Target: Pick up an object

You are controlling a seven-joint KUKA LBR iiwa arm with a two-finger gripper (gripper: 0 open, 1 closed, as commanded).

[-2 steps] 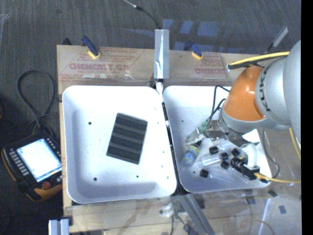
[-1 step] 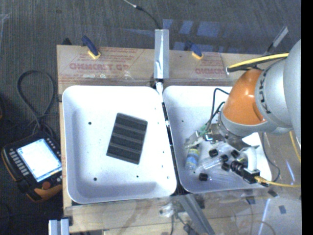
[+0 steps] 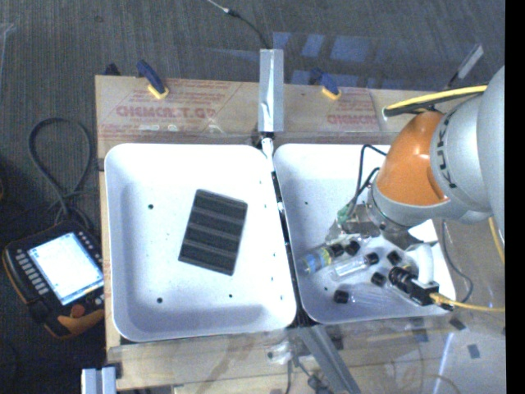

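- The arm (image 3: 447, 158) reaches in from the right and hangs low over the right bin (image 3: 328, 164); its orange band sits above the wrist, which points down toward the bin floor, a stance that suits a pick from above.
- The gripper (image 3: 367, 257) is down among its own black fittings and clear plastic parts; whether it is spread or closed, and whether it has hold of anything, I cannot tell, since the wrist and cables hide the tips.
- A small clear item with a blue end (image 3: 318, 261) lies on the right bin floor just beside the gripper, toward the divider; it looks like the likeliest target, though I cannot say whether it is touched or apart.
- The dark ribbed slab (image 3: 213, 231) lies flat and slightly turned near the middle of the left bin (image 3: 131, 179); it is well apart from the arm, so it seems not to be what this try is after.
- The two bins sit side by side on the bench (image 3: 180, 109), rims touching at the centre, so that a thing taken from one could be carried across with little travel.
- By my reading the pick is at the reach or grasp stage; nothing is seen lifted, so the task is not yet shown as done.
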